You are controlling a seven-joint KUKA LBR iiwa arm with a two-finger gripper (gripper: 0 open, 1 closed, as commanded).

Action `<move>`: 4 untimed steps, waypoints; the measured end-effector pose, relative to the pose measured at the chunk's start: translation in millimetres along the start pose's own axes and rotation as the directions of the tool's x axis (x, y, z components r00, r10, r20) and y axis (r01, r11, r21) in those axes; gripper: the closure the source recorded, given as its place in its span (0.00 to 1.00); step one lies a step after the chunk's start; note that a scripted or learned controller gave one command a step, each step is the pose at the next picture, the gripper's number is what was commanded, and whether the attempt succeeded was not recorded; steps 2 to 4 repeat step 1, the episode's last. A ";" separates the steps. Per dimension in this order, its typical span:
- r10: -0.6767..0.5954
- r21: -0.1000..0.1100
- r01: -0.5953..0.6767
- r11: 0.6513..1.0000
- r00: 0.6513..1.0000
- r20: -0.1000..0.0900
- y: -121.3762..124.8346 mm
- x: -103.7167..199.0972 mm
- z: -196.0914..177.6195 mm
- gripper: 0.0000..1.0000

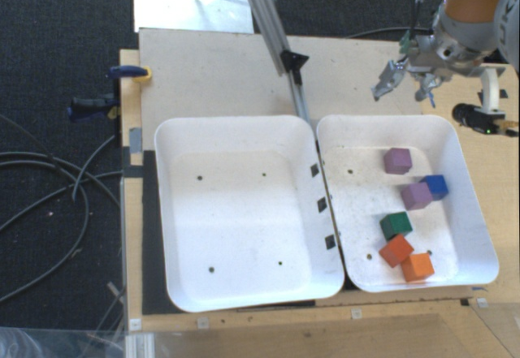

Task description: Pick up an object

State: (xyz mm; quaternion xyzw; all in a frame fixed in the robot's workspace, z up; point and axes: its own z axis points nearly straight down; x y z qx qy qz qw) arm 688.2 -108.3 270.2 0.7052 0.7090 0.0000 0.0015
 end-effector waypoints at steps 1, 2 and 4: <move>0.008 0.009 -0.008 1.000 1.000 -0.002 -64.7 -58.7 143.5 0.00; 0.008 0.009 -0.008 1.000 1.000 -0.002 -64.7 -58.7 143.5 0.00; 0.008 0.009 -0.008 1.000 1.000 -0.002 -64.7 -58.7 143.5 0.00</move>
